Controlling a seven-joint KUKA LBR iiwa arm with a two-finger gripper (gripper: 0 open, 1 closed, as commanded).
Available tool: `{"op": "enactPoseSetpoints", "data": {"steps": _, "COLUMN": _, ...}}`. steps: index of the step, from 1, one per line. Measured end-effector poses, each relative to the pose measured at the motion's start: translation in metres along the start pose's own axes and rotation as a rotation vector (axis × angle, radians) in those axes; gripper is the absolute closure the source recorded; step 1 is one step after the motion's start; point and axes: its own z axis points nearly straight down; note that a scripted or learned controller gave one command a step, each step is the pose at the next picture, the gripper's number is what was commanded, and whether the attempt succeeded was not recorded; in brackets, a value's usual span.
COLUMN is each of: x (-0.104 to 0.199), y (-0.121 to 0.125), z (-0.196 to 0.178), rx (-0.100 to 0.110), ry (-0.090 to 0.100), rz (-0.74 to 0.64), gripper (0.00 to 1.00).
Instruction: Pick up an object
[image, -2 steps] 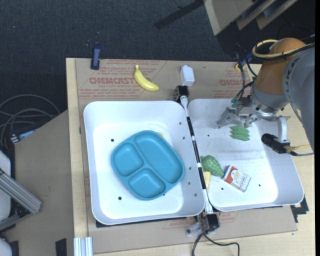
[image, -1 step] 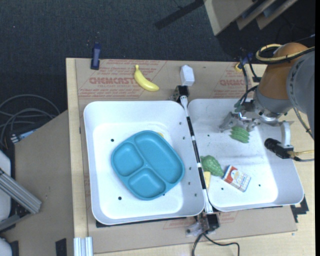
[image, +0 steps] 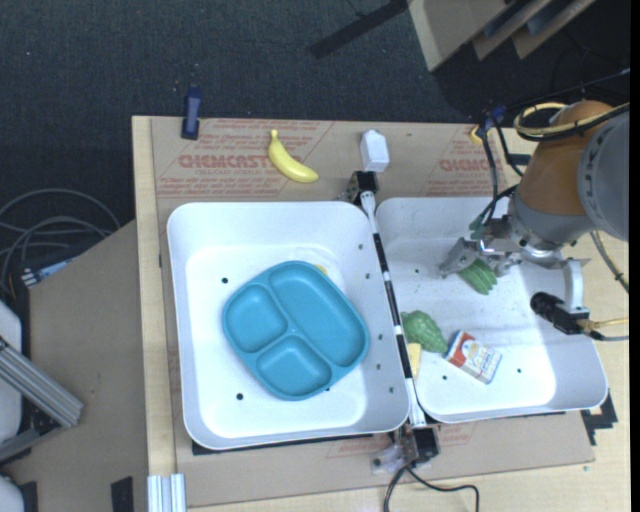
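Grey metal fingers of the gripper (image: 468, 256) spread downward inside the right bin (image: 560, 395), and we see a small green object (image: 482, 276) right at their tips, touching or nearly so. We cannot tell from this angle whether the fingers are clamped on it or merely resting against it. The green object sits at about five o'clock from the fingertips, in the upper middle of that bin. Further out, at about seven o'clock from the gripper, a second green lumpy object (image: 424, 330) lies against the bin's left wall. Just beside it, toward four o'clock, rests a small red and white box (image: 472, 357). In the left bin (image: 200, 240) we see a blue divided tray (image: 292, 328). On the cardboard beyond the bins, at twelve o'clock from the tray, lies a yellow banana (image: 289, 160).
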Motion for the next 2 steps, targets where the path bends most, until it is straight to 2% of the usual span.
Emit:
{"op": "enactPoseSetpoints", "data": {"steps": 1, "x": 0.0, "y": 0.001, "z": -0.011, "rx": -0.003, "ry": -0.001, "rz": 0.0, "gripper": 1.0}}
{"op": "enactPoseSetpoints", "data": {"steps": 2, "x": 0.056, "y": 0.01, "z": -0.126, "rx": -0.006, "ry": -0.001, "rz": -0.003, "gripper": 1.0}}
